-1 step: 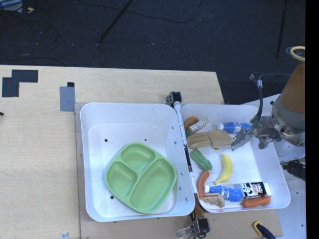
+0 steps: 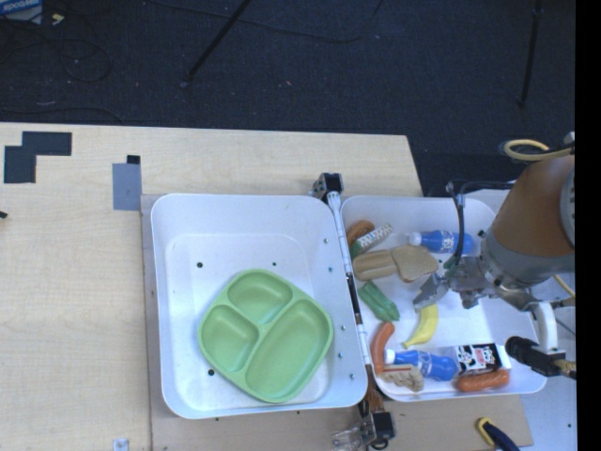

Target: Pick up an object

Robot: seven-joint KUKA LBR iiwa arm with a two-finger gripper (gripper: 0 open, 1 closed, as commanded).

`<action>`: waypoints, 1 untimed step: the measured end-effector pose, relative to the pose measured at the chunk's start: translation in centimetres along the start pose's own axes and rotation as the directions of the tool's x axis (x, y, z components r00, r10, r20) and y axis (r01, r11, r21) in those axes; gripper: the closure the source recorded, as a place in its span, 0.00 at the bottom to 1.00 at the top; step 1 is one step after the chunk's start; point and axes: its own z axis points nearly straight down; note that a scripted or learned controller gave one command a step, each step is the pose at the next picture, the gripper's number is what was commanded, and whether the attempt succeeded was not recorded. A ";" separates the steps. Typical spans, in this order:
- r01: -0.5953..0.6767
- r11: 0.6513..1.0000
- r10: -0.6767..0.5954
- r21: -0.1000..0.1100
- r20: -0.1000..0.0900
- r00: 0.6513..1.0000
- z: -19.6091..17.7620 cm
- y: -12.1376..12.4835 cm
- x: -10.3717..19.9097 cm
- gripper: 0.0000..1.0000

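Note:
The right bin (image 2: 498,209) holds several small toy items. Among them are a yellow banana (image 2: 424,327), a green vegetable (image 2: 380,301), an orange carrot (image 2: 379,344), tan bread slices (image 2: 394,264) and a blue bottle (image 2: 441,242). Along the bin's near side lie a blue tube (image 2: 424,363), a small black-and-white carton (image 2: 479,356) and a brown sausage (image 2: 482,380). My gripper (image 2: 434,291) hangs low in the middle of this bin, just above the banana and right of the bread. Nothing visible hangs from it.
The left bin (image 2: 178,252) holds a green divided plate (image 2: 266,334). A metal clamp strip (image 2: 343,252) runs between the two bins. The arm's bulky wrist (image 2: 526,233) covers the right bin's right side. Wooden bench (image 2: 66,299) extends to the left.

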 end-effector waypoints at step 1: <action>0.000 1.000 0.000 -0.005 0.001 1.000 4.3 5.0 -0.6 0.00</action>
